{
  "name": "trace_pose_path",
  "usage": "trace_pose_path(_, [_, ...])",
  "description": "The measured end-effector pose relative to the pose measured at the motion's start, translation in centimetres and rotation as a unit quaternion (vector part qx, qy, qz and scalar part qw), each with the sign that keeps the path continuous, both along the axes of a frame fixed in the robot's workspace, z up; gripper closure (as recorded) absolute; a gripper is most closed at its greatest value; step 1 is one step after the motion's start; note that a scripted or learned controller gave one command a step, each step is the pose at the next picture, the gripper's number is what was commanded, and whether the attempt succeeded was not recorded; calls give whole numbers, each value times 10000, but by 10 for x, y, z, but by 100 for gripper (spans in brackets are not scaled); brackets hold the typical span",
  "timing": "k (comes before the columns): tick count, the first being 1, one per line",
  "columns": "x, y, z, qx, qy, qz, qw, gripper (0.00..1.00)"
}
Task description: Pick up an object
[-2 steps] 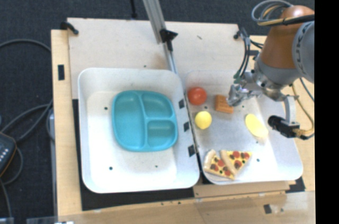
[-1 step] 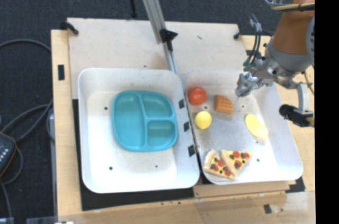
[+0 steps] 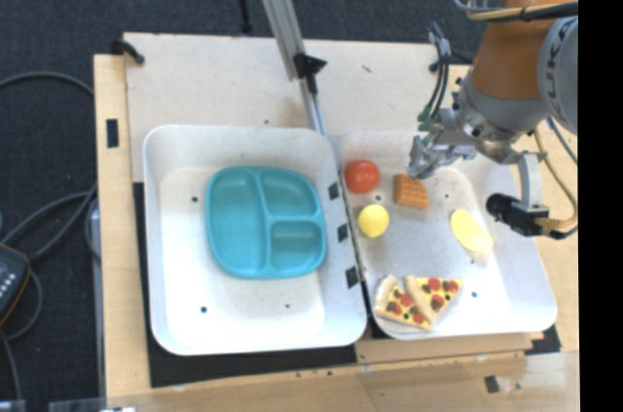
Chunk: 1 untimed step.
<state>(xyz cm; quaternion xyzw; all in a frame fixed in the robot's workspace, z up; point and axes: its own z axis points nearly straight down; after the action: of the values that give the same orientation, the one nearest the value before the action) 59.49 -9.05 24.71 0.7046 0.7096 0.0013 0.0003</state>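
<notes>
Jaw state unreadable from my feed; gripper hangs low over right bin, just above and beside the orange waffle block. Red tomato, yellow lemon, pale yellow piece, pizza slices lie there too. Teal divided tray sits in left bin.

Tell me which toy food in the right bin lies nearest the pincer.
The orange waffle piece, just below the pincer. The red tomato, yellow lemon, banana and pizza slices lie farther off.
</notes>
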Motion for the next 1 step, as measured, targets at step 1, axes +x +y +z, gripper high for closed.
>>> trace_pose_path(1, [-10, 45, -9, -5, 10, -6, 10000, 100])
